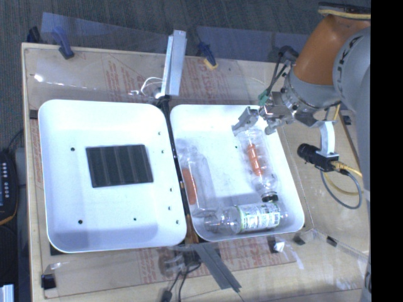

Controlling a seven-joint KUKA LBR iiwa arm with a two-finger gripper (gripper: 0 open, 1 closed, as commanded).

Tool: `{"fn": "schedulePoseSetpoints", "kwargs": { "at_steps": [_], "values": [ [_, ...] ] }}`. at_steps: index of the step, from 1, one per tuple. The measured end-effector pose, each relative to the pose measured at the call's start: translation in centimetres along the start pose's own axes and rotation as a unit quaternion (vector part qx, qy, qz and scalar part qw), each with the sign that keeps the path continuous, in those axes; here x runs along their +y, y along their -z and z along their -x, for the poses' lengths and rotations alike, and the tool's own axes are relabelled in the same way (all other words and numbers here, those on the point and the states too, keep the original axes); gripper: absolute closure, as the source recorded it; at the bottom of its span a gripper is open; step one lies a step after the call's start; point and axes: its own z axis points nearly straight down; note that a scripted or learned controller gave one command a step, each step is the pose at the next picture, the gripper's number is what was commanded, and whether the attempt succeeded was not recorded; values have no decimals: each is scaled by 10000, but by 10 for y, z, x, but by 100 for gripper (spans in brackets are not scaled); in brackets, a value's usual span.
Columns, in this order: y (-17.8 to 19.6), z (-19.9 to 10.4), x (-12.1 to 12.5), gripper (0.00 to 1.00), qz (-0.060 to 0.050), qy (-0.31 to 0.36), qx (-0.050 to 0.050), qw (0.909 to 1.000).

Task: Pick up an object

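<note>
1. The bench [56, 80] is the biggest thing I see: a pale wooden board with clamps along its far edge, standing on a dark carpeted floor [157, 5]. A metal rail [173, 61] stands up between the bins at the far side.

2. The arm [334, 55] comes in from the right, grey with its orange band, wrist bent over the far right corner of the right bin [217, 128].

3. The left bin [63, 168] holds a dark ribbed pad [119, 165], lying flat near its middle.

4. The right bin carries the pickable things: three clear plastic bottles. One with an orange insert [256, 159] lies along the right wall, one [192, 178] lies along the left wall, and one with a label [249, 219] lies across the near wall.

5. The gripper [255, 119] sits at the far end of the right-wall bottle. From this slant I cannot tell whether its fingers are apart or together, nor whether they have the bottle.

6. Risks, as I judge them: the bottles are clear, smooth and round, so a pinch off-centre could squirt one sideways. The target lies beside the bin wall, so a finger may strike the rim. The loose cable [343, 181] on the right could snag the wrist.
</note>
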Motion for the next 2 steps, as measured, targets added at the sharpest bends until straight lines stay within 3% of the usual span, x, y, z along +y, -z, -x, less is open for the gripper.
{"fn": "schedulePoseSetpoints", "kwargs": {
  "at_steps": [1,2],
  "values": [
    [-49,12,42,0,18,1098,-7,9940],
    [-17,13,-10,0,16,1104,-4,9939]
  ]
}}
